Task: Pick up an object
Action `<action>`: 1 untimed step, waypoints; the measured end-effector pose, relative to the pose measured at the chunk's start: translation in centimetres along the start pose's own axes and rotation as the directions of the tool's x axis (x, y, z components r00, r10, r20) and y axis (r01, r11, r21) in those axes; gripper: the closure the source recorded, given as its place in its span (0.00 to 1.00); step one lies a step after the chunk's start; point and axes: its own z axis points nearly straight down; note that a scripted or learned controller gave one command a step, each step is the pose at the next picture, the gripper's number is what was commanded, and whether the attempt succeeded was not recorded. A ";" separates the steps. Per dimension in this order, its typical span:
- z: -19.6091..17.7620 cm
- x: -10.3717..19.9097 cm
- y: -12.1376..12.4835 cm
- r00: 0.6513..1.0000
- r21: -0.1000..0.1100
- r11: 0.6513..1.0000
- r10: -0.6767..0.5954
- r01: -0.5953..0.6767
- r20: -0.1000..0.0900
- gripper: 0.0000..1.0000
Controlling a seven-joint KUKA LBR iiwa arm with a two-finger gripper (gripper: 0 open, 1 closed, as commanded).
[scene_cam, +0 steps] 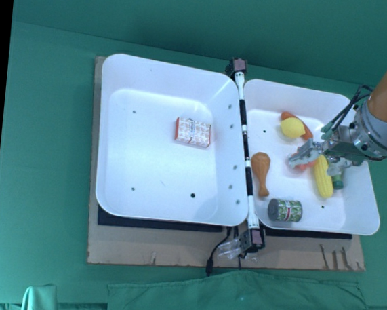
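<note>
The jaws [314,158] hang low in the right bin [360,225], spread apart and holding nothing, beside the corn cob [323,177]. A drumstick [261,171] lies near the bin's left wall; a can [285,210] sits by its front edge.

Two white bins on a cardboard sheet over green cloth

The left bin [122,83] sits touching the right bin [361,218], a black-and-white rod [245,139] running along the seam between them. Under the left bin lies the cardboard sheet [170,254], on the green-draped worktop [42,170]. A fold of green cloth [233,305] lies below the cardboard's near edge.
</note>
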 end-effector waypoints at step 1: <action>6.1 -0.1 -0.4 1.000 0.005 1.000 0.001 -0.001 -0.001 0.00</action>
